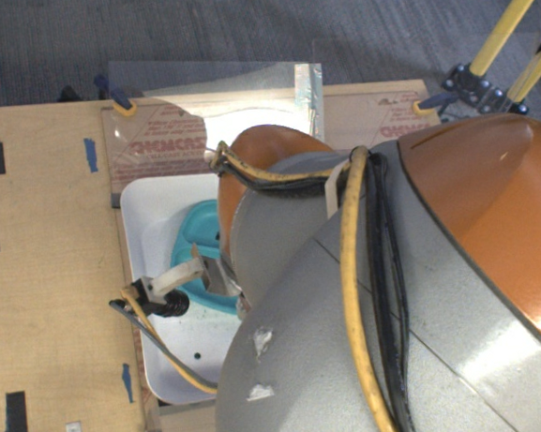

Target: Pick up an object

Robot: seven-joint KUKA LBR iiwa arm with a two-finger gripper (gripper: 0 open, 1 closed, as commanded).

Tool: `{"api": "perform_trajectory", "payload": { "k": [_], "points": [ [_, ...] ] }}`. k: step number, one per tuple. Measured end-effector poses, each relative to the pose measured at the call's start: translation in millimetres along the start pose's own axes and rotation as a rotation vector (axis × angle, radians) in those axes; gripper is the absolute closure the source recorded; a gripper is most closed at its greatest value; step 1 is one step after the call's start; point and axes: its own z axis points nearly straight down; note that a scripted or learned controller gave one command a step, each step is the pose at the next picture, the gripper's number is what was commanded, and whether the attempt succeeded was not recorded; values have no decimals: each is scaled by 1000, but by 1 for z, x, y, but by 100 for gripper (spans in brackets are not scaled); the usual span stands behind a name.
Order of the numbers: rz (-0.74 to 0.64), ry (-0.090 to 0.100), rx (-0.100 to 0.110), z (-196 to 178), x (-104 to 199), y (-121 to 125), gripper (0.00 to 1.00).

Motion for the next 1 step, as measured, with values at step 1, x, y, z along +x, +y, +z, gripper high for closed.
{"api": "perform_trajectory", "payload": {
  "k": [1],
  "points": [
    [-1,6,1,-111,1,0,100]
  ]
}}
